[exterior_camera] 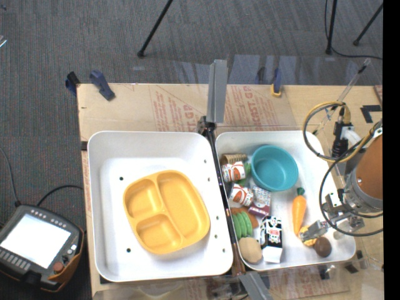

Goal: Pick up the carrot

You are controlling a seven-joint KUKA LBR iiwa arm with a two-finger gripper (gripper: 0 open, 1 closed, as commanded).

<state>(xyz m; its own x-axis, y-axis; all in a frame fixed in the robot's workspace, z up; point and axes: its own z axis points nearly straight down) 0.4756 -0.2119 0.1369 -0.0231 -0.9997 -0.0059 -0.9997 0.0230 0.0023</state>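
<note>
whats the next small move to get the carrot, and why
Probably shift the gripper a little toward the teal bowl, until it hangs over the carrot's middle. It now sits at the carrot's lower tip, beside a small brown object, so closing there would likely miss.

Grey carpet (187, 30) covers the floor around a plywood bench (144, 108), with black tripod legs (157, 22) standing behind it and a handheld control pendant (37, 245) lying at lower left.
</note>
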